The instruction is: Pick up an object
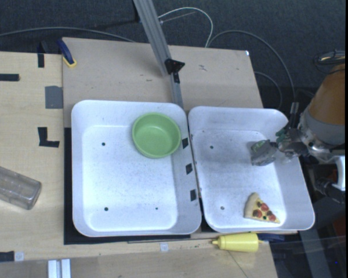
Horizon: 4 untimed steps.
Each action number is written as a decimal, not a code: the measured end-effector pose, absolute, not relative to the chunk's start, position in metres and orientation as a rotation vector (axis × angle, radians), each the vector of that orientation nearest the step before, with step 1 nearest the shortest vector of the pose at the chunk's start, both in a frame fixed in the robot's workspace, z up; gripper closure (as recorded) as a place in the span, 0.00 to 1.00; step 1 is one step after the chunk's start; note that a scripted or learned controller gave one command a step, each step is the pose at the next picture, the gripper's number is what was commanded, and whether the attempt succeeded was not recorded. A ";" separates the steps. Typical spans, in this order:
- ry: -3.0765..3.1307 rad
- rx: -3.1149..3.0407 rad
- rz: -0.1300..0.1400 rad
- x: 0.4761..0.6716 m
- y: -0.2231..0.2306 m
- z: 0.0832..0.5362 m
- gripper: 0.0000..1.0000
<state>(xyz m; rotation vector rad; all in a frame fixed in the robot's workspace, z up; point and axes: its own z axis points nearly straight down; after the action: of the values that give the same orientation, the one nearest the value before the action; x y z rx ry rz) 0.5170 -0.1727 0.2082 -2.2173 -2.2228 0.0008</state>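
A green bowl (156, 135) sits upright at the back right of the left bin (93, 172). A toy pizza slice (260, 208) lies near the front right corner of the right bin (220, 172). My gripper (262, 153) hangs over the right side of the right bin, well behind the pizza slice and far right of the bowl. It looks grey and blurred.
A yellow bottle (239, 242) lies on the bench just in front of the right bin. A clear plastic tube (10, 185) rests at the far left. A grey pole (156, 33) slants down to the bins' back edge. Cables run behind.
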 end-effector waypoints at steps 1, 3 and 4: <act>-2.222 -2.218 0.001 0.517 -0.173 0.208 0.00; -2.220 -2.217 0.006 0.514 -0.177 0.092 0.00; -2.222 -2.216 0.003 0.514 -0.176 0.104 1.00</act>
<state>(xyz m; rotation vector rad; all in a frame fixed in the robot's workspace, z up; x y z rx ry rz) 0.5145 -0.1761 0.1041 -2.2160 -2.2216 0.0026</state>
